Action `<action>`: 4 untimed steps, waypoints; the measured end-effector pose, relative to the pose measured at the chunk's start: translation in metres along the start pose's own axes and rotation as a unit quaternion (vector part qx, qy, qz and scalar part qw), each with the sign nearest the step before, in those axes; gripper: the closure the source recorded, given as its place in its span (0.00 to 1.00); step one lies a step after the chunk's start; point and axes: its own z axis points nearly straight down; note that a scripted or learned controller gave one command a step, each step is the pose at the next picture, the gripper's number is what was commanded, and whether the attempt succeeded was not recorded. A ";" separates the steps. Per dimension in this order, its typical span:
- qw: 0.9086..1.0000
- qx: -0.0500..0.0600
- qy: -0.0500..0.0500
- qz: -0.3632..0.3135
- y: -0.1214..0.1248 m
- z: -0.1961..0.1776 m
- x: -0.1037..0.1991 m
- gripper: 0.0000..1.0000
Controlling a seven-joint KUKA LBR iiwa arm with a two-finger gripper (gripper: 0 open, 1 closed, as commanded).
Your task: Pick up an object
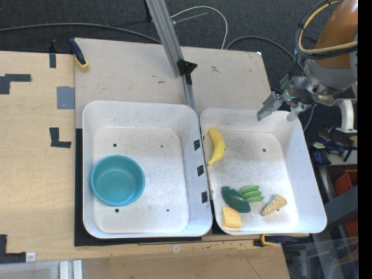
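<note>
The grey two-finger gripper (278, 109) hangs over the far right corner of the right-hand shallow white bin (302, 156), its 2 fingers spread apart with nothing between them.

Nothing is picked yet, and there are several candidates. In the right bin, a curved yellow plastic banana (216, 146) lies along the left wall, well clear of everything else. Near the bin's front edge sit 4 items in a loose cluster: a dark green rounded vegetable (235, 199), a bright green pea pod (251, 192) touching it, a yellow cheese-like block (231, 218) just in front, and a tan bread-like wedge (274, 204) slightly to the right. The left-hand white bin (93, 115) holds 1 teal plastic bowl (118, 180) near its front left corner.

The banana looks like the soundest target: it stands alone, so the fingers can descend without nudging a neighbour. I would centre over its middle, turn the wrist so the fingers straddle its narrow width rather than its length, and watch the bin's left wall, which is close. The clustered pieces risk a double grab or a push.
</note>
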 end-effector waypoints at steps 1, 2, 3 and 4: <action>1.000 0.000 0.000 0.000 0.000 0.000 0.000 0.00; 1.000 0.003 0.000 0.001 0.000 0.056 -0.010 0.00; 1.000 0.003 0.000 0.000 0.000 0.100 -0.007 0.00; 1.000 0.003 0.000 0.000 -0.003 0.144 -0.004 0.00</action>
